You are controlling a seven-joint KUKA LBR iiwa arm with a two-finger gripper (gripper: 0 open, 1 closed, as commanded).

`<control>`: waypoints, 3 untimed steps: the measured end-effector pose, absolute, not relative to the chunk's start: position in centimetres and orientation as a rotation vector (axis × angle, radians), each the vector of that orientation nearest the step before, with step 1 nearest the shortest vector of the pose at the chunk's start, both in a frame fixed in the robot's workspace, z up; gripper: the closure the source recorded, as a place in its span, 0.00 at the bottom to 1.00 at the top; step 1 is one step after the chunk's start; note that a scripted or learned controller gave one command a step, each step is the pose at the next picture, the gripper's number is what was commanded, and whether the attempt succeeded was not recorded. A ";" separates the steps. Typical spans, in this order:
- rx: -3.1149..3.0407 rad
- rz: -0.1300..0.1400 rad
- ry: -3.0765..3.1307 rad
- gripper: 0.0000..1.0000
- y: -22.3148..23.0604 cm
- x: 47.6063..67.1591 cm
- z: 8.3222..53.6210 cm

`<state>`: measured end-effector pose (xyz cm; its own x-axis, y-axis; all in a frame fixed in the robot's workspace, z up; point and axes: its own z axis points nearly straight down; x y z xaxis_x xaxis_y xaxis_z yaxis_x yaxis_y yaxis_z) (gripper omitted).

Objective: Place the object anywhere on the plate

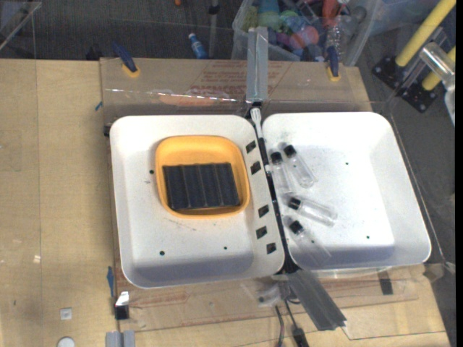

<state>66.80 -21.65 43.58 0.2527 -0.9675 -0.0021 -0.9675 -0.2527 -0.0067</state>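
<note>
1. The orange plate (pixel 165 152) sits in the left white bin (pixel 130 215). A dark ribbed block (pixel 201 186) lies flat on the plate, inside the rim and filling most of its floor.
2. If the block is the object meant, I judge the placing as good as done. It rests wholly on the plate and nothing overhangs the rim.
3. I cannot tell how the gripper stands or whether it has hold of anything, so the advice below assumes nothing about it.
4. Several clear vials with black caps (pixel 300 168) lie to the right of the plate, past the divider (pixel 269 226), in the right white bin (pixel 376 194). They are close together and lie at different angles. If one of these is the object, it has not been moved yet.
5. For a vial, take the one farthest from the plate's side of the cluster. It has the most free room around it. Close across the narrow body, not along its length.
6. A clear round vial probably slips and rolls easily. Grip near its middle and lift straight up before crossing toward the plate.
7. Carry it high enough to clear the divider and the plate's raised rim.
8. The block leaves little bare floor on the plate. Set the vial down low on top of the block, along its ribs, so that it settles rather than rolls off.
</note>
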 end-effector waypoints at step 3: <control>-3.012 -0.005 0.877 1.00 -21.4 66.8 43.5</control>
